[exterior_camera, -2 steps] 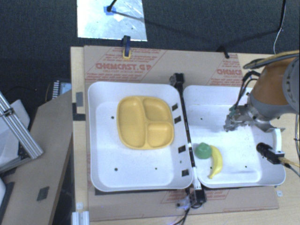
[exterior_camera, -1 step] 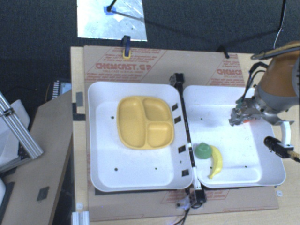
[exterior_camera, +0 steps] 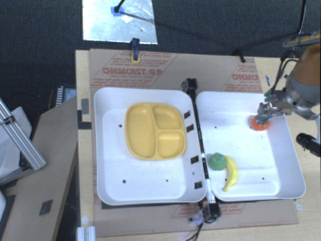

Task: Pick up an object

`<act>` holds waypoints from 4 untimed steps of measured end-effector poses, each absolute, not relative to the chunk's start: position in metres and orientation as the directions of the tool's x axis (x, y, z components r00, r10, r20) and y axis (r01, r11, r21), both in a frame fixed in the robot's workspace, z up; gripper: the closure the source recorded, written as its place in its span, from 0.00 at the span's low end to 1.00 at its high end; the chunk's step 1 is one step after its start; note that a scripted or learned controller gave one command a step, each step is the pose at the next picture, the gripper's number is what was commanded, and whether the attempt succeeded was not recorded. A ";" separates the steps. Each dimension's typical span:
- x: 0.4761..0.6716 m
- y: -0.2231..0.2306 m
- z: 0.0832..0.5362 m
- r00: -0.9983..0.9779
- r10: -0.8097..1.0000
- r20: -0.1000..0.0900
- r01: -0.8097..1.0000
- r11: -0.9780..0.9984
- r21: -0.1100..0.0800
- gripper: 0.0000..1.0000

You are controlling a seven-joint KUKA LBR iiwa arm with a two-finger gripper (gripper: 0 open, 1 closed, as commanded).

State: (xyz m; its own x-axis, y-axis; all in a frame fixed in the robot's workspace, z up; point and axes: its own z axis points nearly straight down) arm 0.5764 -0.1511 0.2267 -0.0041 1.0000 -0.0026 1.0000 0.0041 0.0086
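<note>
Covering most of the view, the counter (exterior_camera: 165, 67) is a cardboard-faced sheet with red print, carrying two shallow white bins side by side. Left bin (exterior_camera: 108, 149) holds a yellow divided plate (exterior_camera: 153, 130), three compartments, lying flat near the bin's middle. Right bin (exterior_camera: 281, 172) holds three small things. The arm (exterior_camera: 305, 79), grey with an orange band, reaches in from the right edge over the right bin's far right part. Claw (exterior_camera: 263, 115) points down, right over an orange-red round object (exterior_camera: 259, 124) near the bin's right wall, tips at or touching its top; can't tell if the tips are apart, together or clamped on it, too blurred and small. Yellow banana (exterior_camera: 230, 173) lies toward the near-left part of the right bin, curved, running toward the near wall. Green round object (exterior_camera: 217, 161) sits just beside the banana's upper end, touching it or nearly so, close to the divider between the bins. Both are well apart from the claw.
</note>
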 end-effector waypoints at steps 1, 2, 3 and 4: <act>0.578 -0.151 0.281 -0.005 1.000 -0.002 1.000 0.005 0.008 1.00; 0.591 -0.097 0.282 -0.010 1.000 0.001 1.000 0.010 0.004 1.00; 0.602 -0.036 0.265 -0.010 1.000 0.003 1.000 0.010 0.001 1.00; 0.611 0.012 0.263 -0.010 1.000 0.002 1.000 0.010 0.002 1.00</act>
State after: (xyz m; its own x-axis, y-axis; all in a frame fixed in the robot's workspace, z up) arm 0.6112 0.0115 0.2635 -0.0096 1.0000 0.0017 1.0000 0.0096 0.0023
